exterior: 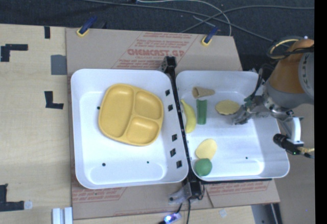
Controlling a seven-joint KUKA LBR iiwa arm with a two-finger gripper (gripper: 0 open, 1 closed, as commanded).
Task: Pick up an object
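We see a divided plate [131,114] in the nine-o'clock bin [82,131]; small items lie in the three-o'clock bin [265,162].

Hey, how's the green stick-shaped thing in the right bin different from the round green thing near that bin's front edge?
The green stick is long and narrow, lying lengthwise; the green ball is round and compact. The stick sits toward the back of the right bin, beside a yellow banana-like piece; the ball sits at the front, touching a pale yellow oval piece. The stick looks darker green. Both lie near the divider between the bins, away from the gripper.
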